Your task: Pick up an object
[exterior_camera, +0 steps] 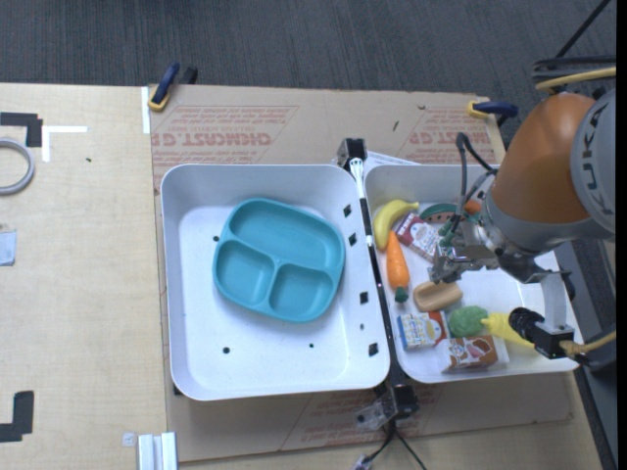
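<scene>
The grey two-finger gripper (449,265) hovers just above the tan bread roll (437,295); whether it is open, I cannot tell. The approach step seems in hand; next it must descend and close on the roll.

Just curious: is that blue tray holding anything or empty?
Empty. The blue tray lies in the left bin, all three compartments bare.

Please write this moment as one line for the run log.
arm: over right bin | end effector: above hot dog | nothing seen held | left bin: blue tray
</scene>
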Controlling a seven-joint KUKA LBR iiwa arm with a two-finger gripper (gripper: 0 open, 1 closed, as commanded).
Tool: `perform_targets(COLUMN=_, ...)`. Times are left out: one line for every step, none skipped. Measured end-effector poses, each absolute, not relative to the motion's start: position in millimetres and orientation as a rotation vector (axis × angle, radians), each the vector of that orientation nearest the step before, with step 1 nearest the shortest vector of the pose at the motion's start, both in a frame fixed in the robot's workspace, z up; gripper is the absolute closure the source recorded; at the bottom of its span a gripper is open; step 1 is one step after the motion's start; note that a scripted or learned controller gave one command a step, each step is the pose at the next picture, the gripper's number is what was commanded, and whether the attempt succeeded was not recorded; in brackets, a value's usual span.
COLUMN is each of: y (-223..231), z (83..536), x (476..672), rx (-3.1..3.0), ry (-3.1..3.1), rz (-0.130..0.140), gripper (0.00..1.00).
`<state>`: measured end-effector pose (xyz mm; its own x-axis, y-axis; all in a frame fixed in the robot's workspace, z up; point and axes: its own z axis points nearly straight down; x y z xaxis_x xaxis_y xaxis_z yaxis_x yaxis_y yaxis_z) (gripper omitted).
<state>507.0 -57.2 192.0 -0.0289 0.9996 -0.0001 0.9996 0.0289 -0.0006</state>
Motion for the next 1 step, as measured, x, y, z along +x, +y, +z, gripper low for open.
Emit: perform_targets(y=-46.8, z=286.7, x=496.4, rx=-0.846, ry=-3.032, rz=-0.001, gripper=1.00)
